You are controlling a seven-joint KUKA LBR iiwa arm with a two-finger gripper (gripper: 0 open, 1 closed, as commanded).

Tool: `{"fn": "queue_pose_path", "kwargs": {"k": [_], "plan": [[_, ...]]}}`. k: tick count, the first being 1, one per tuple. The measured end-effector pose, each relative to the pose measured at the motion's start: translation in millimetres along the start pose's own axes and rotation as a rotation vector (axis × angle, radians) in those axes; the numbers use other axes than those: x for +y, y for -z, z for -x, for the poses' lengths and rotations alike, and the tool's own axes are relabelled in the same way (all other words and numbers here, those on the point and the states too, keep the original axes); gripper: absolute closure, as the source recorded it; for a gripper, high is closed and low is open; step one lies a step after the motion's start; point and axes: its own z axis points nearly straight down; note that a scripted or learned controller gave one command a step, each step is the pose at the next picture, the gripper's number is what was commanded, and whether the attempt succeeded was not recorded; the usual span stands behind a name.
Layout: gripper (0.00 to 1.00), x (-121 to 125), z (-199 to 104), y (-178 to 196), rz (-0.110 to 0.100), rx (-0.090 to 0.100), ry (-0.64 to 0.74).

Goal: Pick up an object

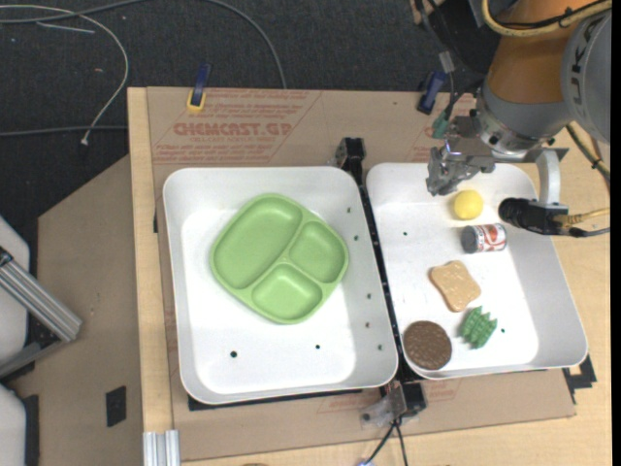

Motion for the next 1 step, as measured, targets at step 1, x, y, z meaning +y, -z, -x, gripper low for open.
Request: {"fn": "queue_pose_path", "kwargs": {"k": [1], "plan": [[1.0, 6.0, -44.3, -5.6, 0.0, 0.0, 0.0]]}}
